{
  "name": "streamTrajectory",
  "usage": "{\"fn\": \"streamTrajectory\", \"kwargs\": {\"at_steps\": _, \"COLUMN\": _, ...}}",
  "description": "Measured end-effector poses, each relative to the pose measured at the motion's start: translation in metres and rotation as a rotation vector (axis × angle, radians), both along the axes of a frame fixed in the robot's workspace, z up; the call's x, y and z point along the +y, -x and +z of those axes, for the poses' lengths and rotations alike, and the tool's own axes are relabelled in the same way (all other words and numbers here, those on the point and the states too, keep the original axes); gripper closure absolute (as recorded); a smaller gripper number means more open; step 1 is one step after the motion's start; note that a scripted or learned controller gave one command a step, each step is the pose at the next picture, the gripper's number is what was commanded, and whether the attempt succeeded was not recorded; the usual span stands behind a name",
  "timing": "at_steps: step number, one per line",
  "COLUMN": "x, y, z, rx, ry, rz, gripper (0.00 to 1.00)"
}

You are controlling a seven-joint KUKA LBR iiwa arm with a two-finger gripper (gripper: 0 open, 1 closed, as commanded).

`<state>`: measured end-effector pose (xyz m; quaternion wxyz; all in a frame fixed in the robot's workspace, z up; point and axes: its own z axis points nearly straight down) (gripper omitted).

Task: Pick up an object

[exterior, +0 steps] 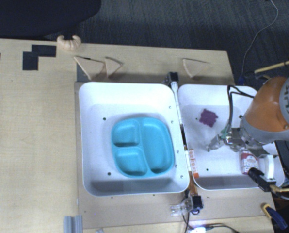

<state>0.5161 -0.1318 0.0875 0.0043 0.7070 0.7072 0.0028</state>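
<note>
Small purple object [208,117] lying on the floor of the right bin [202,93], toward its far left part. Gripper [217,143] low in the same bin, nearer and slightly right of the object, apart from it; whether the fingers are spread or closed cannot be told, and nothing is seen between them. Arm [268,113], orange-banded, enters from the right. Left bin [88,130] holds a blue three-compartment tray [143,146].
</note>
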Motion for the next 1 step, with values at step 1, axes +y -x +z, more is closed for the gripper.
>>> {"fn": "streamTrajectory", "kwargs": {"at_steps": 1, "x": 0.037, "y": 0.0255, "z": 0.0004, "rx": -0.005, "ry": 0.002, "rz": 0.002, "gripper": 0.0}}
